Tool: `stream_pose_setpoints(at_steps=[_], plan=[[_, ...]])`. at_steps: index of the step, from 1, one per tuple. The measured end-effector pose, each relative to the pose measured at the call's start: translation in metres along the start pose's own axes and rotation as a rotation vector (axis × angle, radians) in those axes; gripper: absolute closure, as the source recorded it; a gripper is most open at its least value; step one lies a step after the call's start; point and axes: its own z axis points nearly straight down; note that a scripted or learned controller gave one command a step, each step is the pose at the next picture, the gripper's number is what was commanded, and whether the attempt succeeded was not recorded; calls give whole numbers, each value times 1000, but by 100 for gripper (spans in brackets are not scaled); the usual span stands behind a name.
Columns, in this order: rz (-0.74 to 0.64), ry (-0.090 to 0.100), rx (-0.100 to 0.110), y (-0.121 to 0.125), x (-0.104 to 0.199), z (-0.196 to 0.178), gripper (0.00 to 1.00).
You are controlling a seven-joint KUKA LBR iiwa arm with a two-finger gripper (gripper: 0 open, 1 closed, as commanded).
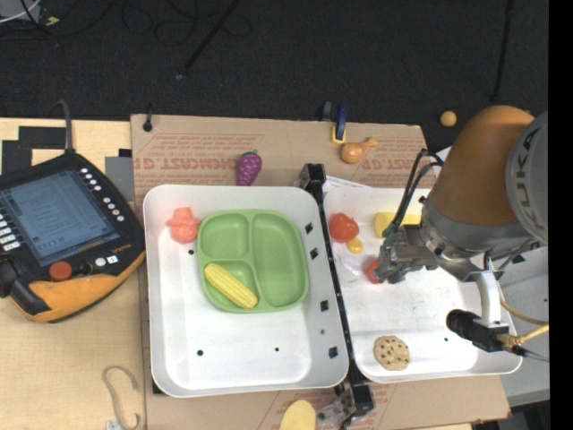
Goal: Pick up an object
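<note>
My gripper (387,267) is low in the right bin (421,367), near its left middle. A small red object (372,271) lies right against the gripper's left side, partly hidden by it; I cannot see whether it is gripped. A red tomato-like piece (344,227) and a small orange-yellow bit (355,246) lie just up-left of the gripper. A yellow object (394,220) sits partly under the arm. A cookie (391,352) rests near the bin's front edge.
The left bin (233,352) bears a green divided plate (269,262) with a corn cob (231,286), and a pink object (183,225). Outside the bins lie purple grapes (249,167), an orange gourd (356,150), a yellow fruit (298,414) and a control pendant (63,231).
</note>
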Motion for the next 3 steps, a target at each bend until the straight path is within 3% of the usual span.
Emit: stream_pose_setpoints(at_steps=[1,3], plan=[[-2,0,-3,2,53,-12,100],[0,-1,-1,-8,152,3,100]])
